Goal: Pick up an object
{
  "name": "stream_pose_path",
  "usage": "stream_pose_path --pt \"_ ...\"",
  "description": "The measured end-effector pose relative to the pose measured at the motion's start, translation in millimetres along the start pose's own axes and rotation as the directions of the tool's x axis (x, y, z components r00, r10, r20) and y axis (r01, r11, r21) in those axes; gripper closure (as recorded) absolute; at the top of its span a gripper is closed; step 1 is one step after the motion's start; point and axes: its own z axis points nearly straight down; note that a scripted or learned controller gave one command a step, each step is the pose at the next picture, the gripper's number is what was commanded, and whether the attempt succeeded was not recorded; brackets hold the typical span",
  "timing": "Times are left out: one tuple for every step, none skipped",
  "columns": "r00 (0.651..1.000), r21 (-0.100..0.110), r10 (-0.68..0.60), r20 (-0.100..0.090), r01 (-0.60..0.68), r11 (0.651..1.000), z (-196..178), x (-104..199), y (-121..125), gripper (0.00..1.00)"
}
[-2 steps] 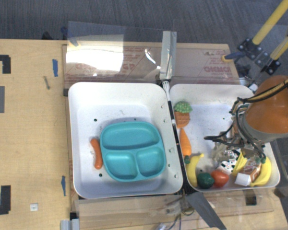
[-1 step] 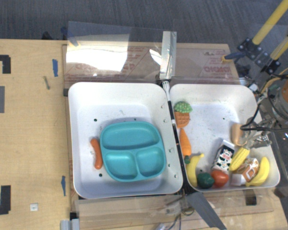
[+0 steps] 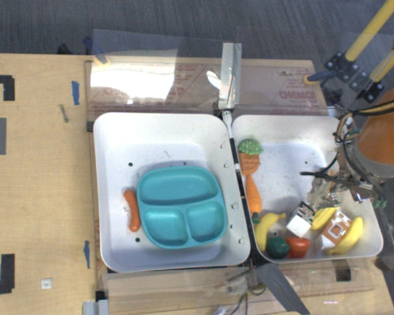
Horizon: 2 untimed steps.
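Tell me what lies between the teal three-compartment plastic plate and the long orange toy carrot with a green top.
In the camera view, the two white bins' adjoining rims run between the plate and the carrot.

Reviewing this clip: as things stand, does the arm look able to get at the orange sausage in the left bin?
Probably yes. The sausage lies exposed on the left bin's floor, nothing on top of it. It sits tight against the teal tray, though, and the pincer is across in the right bin.
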Motion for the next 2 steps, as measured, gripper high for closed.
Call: stream_pose_path --pt "0.959 -0.014 -0.282 0.000 0.282 0.959 10 16 -35 1.00" --pt "0.943 -0.013 -0.332 -0.008 0.332 0.943 -7 -63 -27 1.00"
